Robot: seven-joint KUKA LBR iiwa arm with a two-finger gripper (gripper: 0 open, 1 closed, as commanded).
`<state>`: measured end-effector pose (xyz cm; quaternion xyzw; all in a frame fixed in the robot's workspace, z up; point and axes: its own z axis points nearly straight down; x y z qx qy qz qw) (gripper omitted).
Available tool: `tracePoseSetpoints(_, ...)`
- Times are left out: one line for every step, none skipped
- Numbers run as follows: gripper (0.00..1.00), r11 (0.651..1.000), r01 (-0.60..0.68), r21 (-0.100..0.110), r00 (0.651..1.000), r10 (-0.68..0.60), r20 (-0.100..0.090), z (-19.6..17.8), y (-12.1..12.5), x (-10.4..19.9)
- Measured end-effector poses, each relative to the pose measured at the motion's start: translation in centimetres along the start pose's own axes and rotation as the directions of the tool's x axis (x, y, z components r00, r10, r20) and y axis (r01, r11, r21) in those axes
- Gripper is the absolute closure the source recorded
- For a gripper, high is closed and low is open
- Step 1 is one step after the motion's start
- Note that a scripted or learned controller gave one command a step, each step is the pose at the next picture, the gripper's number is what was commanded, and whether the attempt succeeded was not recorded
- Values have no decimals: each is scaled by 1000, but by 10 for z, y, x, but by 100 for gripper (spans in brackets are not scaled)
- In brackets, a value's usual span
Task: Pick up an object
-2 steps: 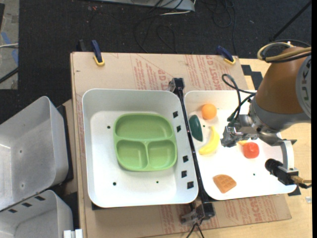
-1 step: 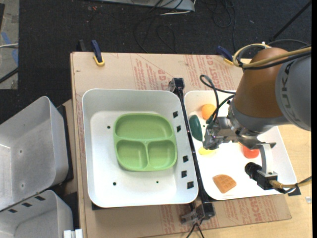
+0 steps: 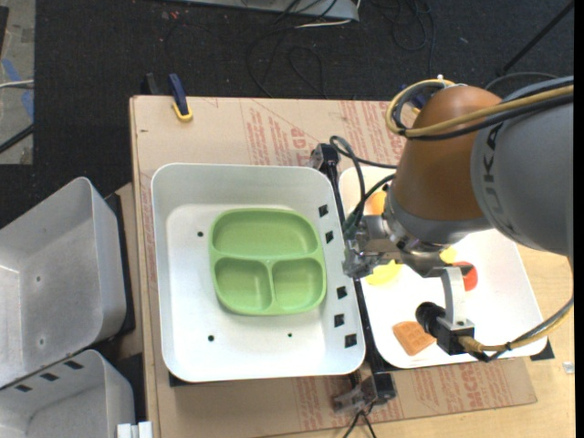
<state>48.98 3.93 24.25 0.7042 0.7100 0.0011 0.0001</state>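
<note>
**Two bins, arm over the right one**

Far left of frame: 2 spare white tubs (image 3: 50,263) off the bench, nothing visible in them. Centre-left: left bin (image 3: 182,245) w/ 1 green divided plate (image 3: 269,260), 3 compartments, lying flat mid-bin, nothing on it. Right of centre: right bin (image 3: 520,281), mostly hidden by the arm. Visible in it: 1 yellow item (image 3: 383,275) near its left wall, 1 orange waffle-like piece (image 3: 412,338) lower centre, 1 red-orange item (image 3: 468,277) at mid-right, partly covered. So 3 loose objs counted there; more could be hidden.

Arm (image 3: 511,172) comes in from upper right, orange band (image 3: 438,162) over the right bin, wrist pointing down at the bin's left side. Gripper (image 3: 365,255) sits low by the divider between bins, just beside the yellow item; can't tell its state.
</note>
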Motion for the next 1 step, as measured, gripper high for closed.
tracePoseSetpoints(100, 1000, -3, 1, 1000, 3, 2, -4, -7, 51)
